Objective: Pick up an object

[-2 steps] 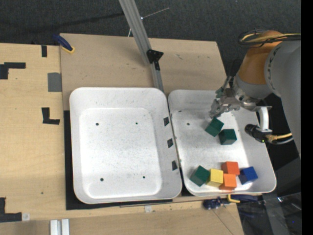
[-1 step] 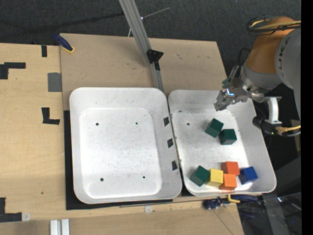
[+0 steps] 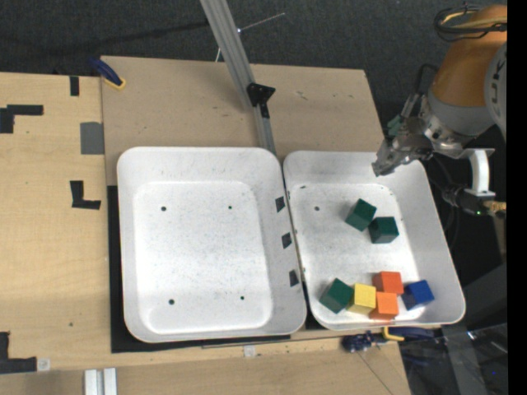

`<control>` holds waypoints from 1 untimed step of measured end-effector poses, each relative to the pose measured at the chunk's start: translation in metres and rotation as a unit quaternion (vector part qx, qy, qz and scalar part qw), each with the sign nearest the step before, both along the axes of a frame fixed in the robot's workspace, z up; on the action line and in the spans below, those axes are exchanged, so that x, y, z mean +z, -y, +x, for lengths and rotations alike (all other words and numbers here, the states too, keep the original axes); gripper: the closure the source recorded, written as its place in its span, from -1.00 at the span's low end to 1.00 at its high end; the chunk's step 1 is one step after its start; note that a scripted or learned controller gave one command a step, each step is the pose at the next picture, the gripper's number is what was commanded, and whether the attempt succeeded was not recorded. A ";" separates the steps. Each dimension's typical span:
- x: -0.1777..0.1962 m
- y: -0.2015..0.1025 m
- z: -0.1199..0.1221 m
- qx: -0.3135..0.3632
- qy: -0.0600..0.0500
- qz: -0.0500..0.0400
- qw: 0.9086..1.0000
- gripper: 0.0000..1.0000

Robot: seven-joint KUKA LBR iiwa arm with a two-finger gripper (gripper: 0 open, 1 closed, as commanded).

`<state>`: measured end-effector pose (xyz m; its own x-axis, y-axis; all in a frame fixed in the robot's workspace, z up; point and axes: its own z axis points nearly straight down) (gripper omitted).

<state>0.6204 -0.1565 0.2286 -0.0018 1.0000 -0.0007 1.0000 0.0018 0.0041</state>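
Camera view: the arm (image 3: 465, 72) angles down-left over the right bin's (image 3: 440, 245) far corner, jaws' state unclear.

The scene is evenly and fairly brightly lit from above, with no hard shadows; only a thin, soft shade sits under the coloured blocks (image 3: 375, 295) and along the inner walls of the two white bins (image 3: 132, 220). The bins read almost overexposed, their speckled floors washed pale. The wooden counter (image 3: 49, 245) is clear, while the dark upper background is murky and grainy. The hand (image 3: 387, 164) looks slightly soft, and overall sharpness is modest.
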 end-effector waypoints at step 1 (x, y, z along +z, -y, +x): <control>0.054 0.000 0.001 0.000 0.001 0.000 1.000 1.00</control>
<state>0.6216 -0.1562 0.2823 -0.0020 1.0000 -0.0012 1.0000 0.0020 0.0056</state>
